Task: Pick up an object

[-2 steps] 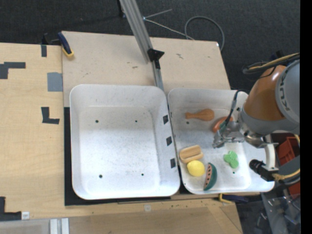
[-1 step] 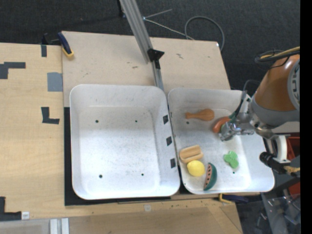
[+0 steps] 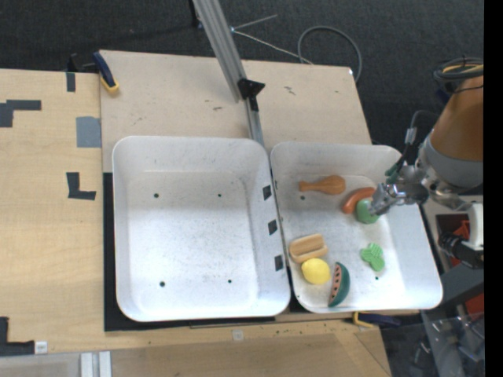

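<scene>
Over the right bin [image 3: 409, 289], the end effector [image 3: 380, 204] touches the carrot [image 3: 360, 203]; its grip, I cannot tell.

A grey metal pole [image 3: 222, 38] slants from the far side toward the bins. Grey tape patches [image 3: 88, 131] mark the wooden tabletop [image 3: 47, 242] at left.

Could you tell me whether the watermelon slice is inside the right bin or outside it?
Inside. The watermelon slice lies on the floor of the right bin, near its front wall, beside the lemon.
</scene>
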`<state>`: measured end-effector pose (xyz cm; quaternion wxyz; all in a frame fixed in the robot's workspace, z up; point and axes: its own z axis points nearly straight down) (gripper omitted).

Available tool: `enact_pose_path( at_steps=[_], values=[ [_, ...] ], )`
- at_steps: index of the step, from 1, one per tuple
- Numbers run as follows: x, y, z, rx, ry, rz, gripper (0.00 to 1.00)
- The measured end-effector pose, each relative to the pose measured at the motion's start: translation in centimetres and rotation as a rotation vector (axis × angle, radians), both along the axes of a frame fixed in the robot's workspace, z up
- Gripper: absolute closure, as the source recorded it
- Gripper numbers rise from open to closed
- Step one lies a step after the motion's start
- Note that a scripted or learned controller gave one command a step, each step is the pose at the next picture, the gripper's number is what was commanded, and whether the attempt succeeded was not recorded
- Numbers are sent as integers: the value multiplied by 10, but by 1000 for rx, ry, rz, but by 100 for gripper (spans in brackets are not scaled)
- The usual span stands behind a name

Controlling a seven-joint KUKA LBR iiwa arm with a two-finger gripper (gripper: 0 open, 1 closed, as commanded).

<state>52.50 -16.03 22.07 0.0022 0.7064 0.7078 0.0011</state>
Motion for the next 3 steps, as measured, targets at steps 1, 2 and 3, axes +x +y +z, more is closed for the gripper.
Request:
enact_pose_path(
  at_steps=[1,2,3],
  values=[
    [1,0,12,2,4,0,100],
    [5,48,8,2,7,0,100],
    [-5,93,14,3,7,3,100]
  ],
)
